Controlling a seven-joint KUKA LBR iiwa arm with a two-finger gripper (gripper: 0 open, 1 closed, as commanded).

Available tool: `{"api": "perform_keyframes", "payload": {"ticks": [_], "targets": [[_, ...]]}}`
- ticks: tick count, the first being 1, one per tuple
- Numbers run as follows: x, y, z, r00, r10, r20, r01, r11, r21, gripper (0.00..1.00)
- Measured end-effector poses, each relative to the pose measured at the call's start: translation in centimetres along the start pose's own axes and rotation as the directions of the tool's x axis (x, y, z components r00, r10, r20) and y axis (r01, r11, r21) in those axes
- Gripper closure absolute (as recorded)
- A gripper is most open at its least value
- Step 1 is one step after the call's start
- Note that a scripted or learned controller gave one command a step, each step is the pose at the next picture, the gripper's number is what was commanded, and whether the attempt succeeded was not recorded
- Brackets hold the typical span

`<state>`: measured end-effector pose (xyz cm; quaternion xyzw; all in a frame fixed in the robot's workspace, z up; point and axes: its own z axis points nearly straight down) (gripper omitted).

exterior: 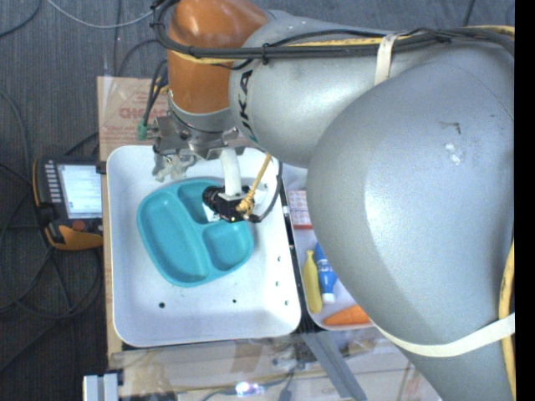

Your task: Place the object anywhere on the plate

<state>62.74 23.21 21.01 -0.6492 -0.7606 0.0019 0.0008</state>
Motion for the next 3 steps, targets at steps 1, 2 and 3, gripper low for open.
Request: {"api": "perform_keyframes", "payload": {"ticks": [1,2,3], "targets": [[-0.1,0.0,-0.8,1.0,0.002,-0.001,-0.002,1.0,0.003,1.0],[-0.2,0.0,-1.6,1.0,0.004,-0.001,-0.004,1.0,0.006,1.0],[-0.4,0.0,-2.3,1.0,0.006,0.0,-0.006,1.0,0.01,1.0]]}}
